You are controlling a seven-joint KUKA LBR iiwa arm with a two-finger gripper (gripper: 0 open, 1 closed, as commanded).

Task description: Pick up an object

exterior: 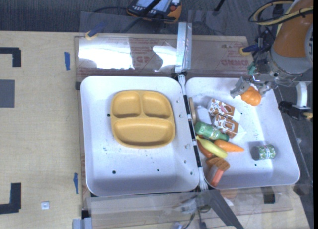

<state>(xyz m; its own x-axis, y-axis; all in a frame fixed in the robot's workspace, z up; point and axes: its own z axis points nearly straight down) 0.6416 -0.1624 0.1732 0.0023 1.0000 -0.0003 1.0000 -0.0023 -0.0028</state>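
A divided plate (143, 117) lay in the left bin (94, 173). In the right bin (283, 168), a carton (223, 115), bottle (210, 131) and carrot (229, 146) clustered near the dividing wall; a can (263, 152) sat apart, rightward.

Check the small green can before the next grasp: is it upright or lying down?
Lying down. The green can rests on its side on the right bin's floor, apart from the other items.
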